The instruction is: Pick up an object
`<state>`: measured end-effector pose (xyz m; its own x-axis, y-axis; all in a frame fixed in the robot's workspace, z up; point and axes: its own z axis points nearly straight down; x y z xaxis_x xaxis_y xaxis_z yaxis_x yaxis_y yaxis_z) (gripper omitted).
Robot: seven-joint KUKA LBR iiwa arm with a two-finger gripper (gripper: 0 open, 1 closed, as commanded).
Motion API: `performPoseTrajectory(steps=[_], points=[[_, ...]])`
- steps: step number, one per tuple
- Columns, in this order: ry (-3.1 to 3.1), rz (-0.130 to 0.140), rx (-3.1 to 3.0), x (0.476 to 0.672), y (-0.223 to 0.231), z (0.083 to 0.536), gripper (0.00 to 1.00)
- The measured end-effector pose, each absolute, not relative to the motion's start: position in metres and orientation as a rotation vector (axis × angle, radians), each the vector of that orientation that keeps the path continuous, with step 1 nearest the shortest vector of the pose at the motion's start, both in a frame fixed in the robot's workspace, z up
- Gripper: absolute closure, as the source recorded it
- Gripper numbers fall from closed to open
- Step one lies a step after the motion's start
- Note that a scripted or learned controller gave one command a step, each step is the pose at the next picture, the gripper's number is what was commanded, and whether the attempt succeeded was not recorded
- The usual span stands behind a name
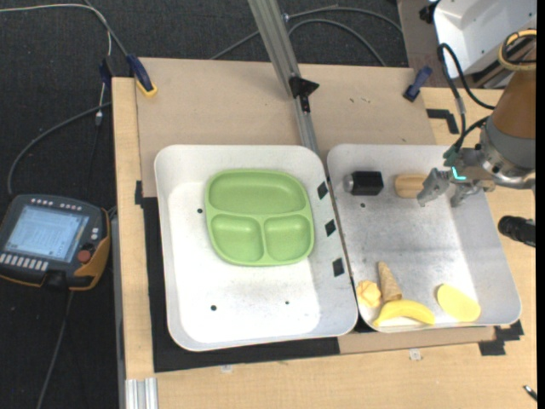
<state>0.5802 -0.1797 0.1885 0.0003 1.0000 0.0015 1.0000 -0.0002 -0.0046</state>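
Observation:
My gripper [448, 191] hangs over the upper right part of the right bin [485, 254], fingers spread apart and open, with nothing between them. A tan wooden block [410, 186] lies just left of the left finger [429, 187], close to it or touching. Further left rests a small black block [366, 182]. Along the bin's near edge lie a yellow banana [405, 313], a tan cone [389, 280], a pale yellow piece [368, 293] and a yellow oval piece [457, 303].
The left bin [183, 313] holds a green divided plate [258, 216]. A metal post [281, 41] slants up from between the bins. A teach pendant [51, 241] lies off the bench at left. Blue clamps [141, 76] grip the bench's far edge.

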Motion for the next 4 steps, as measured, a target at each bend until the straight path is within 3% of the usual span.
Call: performPoseTrajectory(steps=[1,3,4], points=[[-2.221,0.0,-2.22,0.581,-0.18,0.19,0.0],[-2.217,0.004,-2.218,0.578,-0.18,0.105,0.0],[-2.22,0.001,-2.22,0.579,-0.18,0.085,0.0]])
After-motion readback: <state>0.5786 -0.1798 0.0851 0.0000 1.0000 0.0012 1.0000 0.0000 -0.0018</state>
